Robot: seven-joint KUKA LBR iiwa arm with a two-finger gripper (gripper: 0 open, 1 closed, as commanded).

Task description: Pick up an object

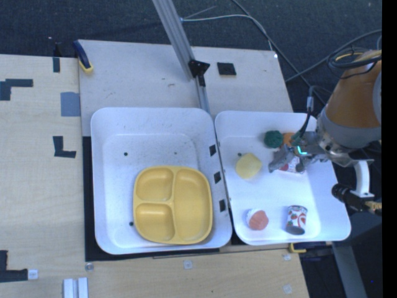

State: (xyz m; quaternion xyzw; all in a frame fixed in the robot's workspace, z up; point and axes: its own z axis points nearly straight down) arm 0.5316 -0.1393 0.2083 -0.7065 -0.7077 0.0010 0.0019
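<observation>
Reaching in from the right, my arm (350, 104) hangs over the right bin (322, 228), and my tool (290, 161) sits low above the bin floor near its middle. How far it is open I cannot tell, and I see nothing clearly between its tips. Four loose things lie in this bin. A yellow ball (249, 166) rests just left of the tool, near but apart from it. A dark green lump (272, 138) lies toward the back wall, with a small orange piece (288, 138) just beside it, partly hidden by my wrist. At the front sit a small red and white cup (256, 219) and, to its right, a red and white can (296, 219), well apart from the tool. The left bin (105, 135) holds a yellow divided plate (173, 205) in its front right part. Behind both bins a slanted metal pole (177, 30) rises from the desk (142, 73), and cables (248, 17) trail across the dark floor beyond.
</observation>
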